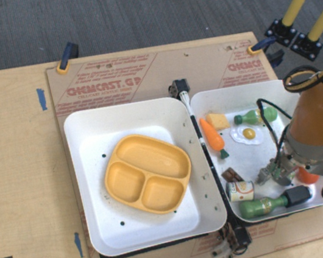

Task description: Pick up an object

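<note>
Two shallow white bins sit side by side on the bench. The left bin [91, 187] holds a yellow divided tray [148, 174], lying flat near its centre with its three compartments bare. The right bin [218, 100] holds the candidate objects, scattered loosely so that several can be reached without disturbing a neighbour.

Contents of the right bin, far to near:
- a yellow block [217, 121] near the far wall;
- a green bottle [257, 117] lying on its side beside it;
- a toy carrot [213, 135] lying along the divider;
- a fried-egg piece [248, 135] lying flat;
- a small can [241, 190] on its side near the divider;
- a second green bottle with a dark cap [272, 203] lying along the near wall.

The gripper [277, 171] is down inside the right bin, between the can and an orange-red item [308, 176] that the wrist partly hides. The orange wrist band covers the approach from above, and the finger mechanism reads as a dark cluster: whether the hand is wide, narrow or closed on anything cannot be told. No object is visibly between its parts, so no pick should be assumed. Judged from position, the nearest candidates are the can and the capped bottle.
</note>
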`<state>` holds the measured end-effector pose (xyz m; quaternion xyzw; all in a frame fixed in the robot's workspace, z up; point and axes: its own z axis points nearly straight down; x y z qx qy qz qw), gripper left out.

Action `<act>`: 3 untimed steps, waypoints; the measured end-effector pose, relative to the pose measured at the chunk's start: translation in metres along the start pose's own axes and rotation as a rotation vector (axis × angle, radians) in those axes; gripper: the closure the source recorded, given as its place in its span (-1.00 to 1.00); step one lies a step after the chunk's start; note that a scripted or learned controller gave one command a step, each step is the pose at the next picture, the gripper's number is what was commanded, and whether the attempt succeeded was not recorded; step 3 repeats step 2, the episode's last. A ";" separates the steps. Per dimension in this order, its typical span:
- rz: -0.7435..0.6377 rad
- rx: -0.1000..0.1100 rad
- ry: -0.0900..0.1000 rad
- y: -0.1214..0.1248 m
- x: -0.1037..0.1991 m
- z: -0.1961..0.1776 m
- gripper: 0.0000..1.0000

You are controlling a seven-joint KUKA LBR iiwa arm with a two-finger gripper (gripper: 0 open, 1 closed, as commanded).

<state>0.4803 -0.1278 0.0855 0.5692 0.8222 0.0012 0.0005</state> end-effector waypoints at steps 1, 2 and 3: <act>-0.190 -0.001 -0.002 -0.002 -0.049 0.000 1.00; -0.291 -0.001 -0.002 0.045 0.010 -0.103 1.00; -0.291 -0.001 -0.002 0.045 0.010 -0.103 1.00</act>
